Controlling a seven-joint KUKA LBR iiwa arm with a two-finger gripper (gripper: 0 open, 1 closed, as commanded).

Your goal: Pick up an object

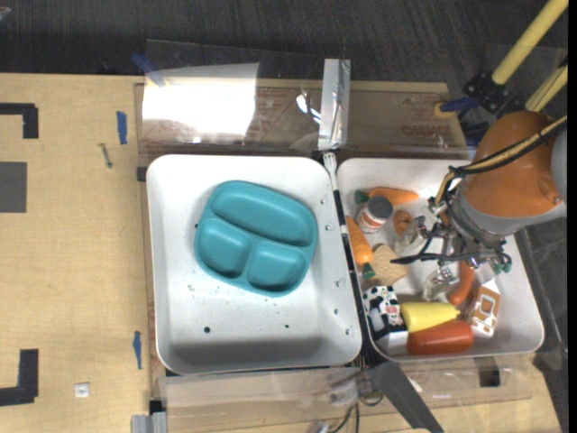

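Gripper (444,258) hanging low among right-bin clutter, finger opening impossible to tell. Just below: yellow plastic block (427,314), red-orange plastic piece (440,337). Advising: centring over one, descending straight, avoiding neighbours.

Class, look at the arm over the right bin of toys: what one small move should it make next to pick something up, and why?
Probably lower the claw straight down. It hangs over the crowded right bin, above the clutter near the yellow block and red toy, and nothing shows between its fingers.

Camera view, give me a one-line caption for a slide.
KUKA arm's gripper lowered into the cluttered right bin; teal divided tray sits in the left bin.
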